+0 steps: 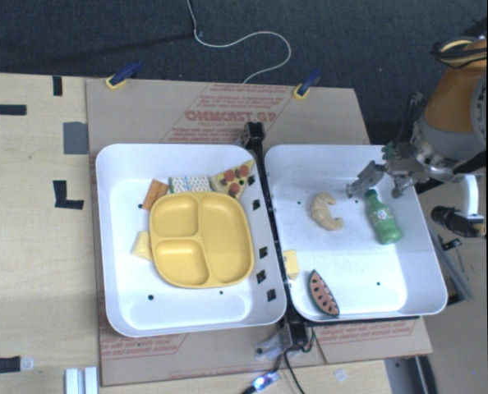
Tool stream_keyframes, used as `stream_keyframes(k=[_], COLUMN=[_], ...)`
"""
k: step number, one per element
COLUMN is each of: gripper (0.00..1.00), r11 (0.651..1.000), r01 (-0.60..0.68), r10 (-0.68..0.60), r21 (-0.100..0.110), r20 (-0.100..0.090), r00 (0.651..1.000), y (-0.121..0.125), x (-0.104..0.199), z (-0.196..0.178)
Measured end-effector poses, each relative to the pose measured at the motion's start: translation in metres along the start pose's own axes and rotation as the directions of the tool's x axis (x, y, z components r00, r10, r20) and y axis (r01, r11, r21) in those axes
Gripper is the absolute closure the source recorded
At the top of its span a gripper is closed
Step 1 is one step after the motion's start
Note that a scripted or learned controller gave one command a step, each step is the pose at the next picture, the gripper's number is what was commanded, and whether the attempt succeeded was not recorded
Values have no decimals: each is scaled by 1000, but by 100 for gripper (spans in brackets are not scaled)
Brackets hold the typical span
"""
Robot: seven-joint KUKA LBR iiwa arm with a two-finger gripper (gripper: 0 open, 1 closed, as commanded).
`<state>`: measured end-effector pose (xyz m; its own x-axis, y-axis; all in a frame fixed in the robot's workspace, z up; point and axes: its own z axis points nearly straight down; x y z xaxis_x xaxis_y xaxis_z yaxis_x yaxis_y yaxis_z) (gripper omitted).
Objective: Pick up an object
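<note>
My gripper [379, 180] hangs over the back right of the right bin [408, 302], its fingers spread open with nothing between them. Just below it lies a green bottle [383, 219], its cap end pointing up toward the fingertips. A pale croissant [326, 211] rests to the left of the bottle, near the bin's middle. A watermelon slice [324, 294] lies at the front left of this bin, and a small yellow cheese cube [290, 263] sits by the divider.
The left bin [121, 302] holds a yellow divided plate [201, 239], with a pizza slice [234, 177], an orange piece [154, 194] and a yellow wedge [141, 245] around it. Cardboard lies under both bins.
</note>
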<state>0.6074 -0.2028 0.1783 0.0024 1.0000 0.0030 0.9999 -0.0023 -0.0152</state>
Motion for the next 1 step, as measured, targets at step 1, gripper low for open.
stream_keyframes(k=[1], gripper=[0], r11=[1000], r01=[4], r10=[-4], r21=[-14], r20=[3], r00=[1000], y=[3], x=[0], z=[-9])
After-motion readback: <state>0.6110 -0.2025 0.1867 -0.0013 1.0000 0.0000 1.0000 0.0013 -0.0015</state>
